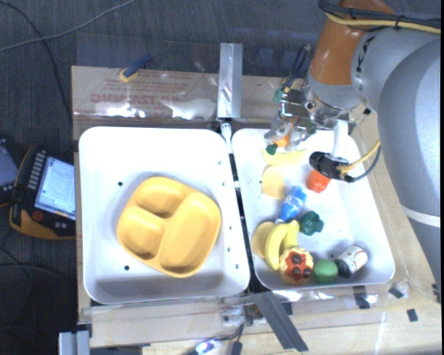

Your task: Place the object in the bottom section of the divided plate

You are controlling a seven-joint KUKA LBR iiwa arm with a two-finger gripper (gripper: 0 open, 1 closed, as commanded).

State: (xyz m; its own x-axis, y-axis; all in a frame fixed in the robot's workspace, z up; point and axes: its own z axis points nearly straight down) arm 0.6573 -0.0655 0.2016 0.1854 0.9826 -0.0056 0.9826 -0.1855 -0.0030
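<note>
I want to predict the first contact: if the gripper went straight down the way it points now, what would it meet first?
Probably the pale yellow piece at the top of the right bin, just under the gripper. Depth is hard to judge from this slanted view.

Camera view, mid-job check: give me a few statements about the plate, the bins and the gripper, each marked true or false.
1. The yellow plate lies in the left bin. True.
2. The plate already holds a toy. False: its sections are bare.
3. The gripper is over the far end of the right bin. True.
4. The banana lies in the left bin. False: it lies in the right bin, near the front.
5. A green ball sits by the right bin's near wall. True.
6. The arm reaches in from the view's left. False: it comes in from the right.
</note>
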